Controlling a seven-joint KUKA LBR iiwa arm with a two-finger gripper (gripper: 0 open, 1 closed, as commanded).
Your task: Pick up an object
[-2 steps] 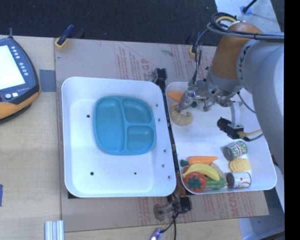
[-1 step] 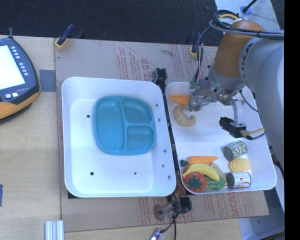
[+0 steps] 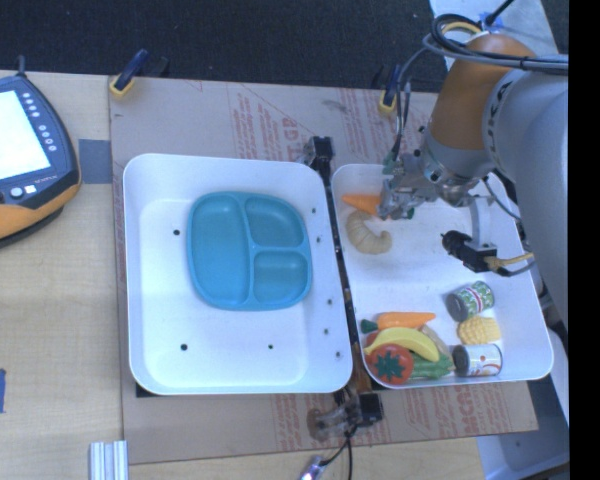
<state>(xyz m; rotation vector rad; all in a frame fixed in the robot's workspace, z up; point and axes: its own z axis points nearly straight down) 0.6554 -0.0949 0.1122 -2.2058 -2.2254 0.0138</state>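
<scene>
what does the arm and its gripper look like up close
The arm is bulky light grey with a rounded orange band above the wrist. Black cables loop over its top, with a thin blue one. The gripper is small, dark grey metal with a cluttered wrist block.

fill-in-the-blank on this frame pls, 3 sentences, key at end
1. The blue divided plate lies in the ____ bin.
2. The gripper hovers over the far end of the ____ bin, near the croissant.
3. The banana lies just below a toy ____ in that bin's near corner.

Missing words: left; right; carrot
</scene>
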